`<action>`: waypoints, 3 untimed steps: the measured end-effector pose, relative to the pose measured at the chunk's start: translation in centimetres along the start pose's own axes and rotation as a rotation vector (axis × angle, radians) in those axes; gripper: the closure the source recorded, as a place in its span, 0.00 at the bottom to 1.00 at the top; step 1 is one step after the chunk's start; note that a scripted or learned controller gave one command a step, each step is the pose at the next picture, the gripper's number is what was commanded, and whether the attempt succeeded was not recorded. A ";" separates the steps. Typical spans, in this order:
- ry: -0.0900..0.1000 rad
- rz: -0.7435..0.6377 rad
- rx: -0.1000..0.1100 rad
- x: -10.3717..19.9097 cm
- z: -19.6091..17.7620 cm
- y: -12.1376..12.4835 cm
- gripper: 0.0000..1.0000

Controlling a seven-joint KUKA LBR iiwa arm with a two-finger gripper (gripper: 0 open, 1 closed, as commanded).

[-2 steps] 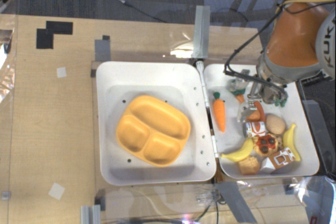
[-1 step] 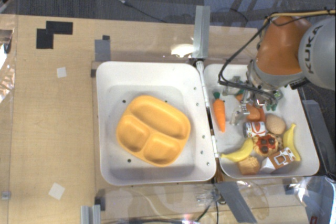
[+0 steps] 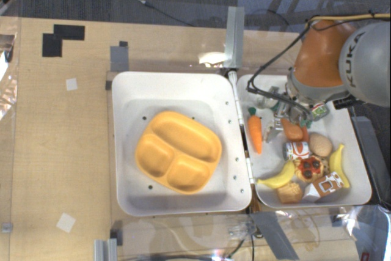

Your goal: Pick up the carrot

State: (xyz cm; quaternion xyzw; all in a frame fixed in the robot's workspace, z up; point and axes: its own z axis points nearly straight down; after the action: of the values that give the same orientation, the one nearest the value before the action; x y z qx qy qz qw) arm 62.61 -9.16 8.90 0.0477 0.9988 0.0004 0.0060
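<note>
The carrot (image 3: pixel 255 134) lies upright along the left wall of the right bin (image 3: pixel 360 189), free of any grip. The pincer (image 3: pixel 282 114) hangs just right of its top, apart from it; whether it is released or clenched, I cannot tell.

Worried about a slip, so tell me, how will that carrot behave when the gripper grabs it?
The carrot looks stiff and smooth, likely light plastic. Its round, tapered body may roll or squirt from a pinch. It lies against the bin wall, which probably limits rolling leftward.
</note>
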 end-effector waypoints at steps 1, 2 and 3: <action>0.013 0.012 0.002 -3.6 0.0 0.8 0.00; 0.000 0.111 0.000 2.4 -0.1 0.5 0.00; -0.002 -0.222 0.001 -2.5 0.0 0.1 0.00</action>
State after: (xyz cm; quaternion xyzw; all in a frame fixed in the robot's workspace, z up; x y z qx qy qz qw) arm 65.14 -9.31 8.90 -0.0632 0.9980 -0.0006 0.0072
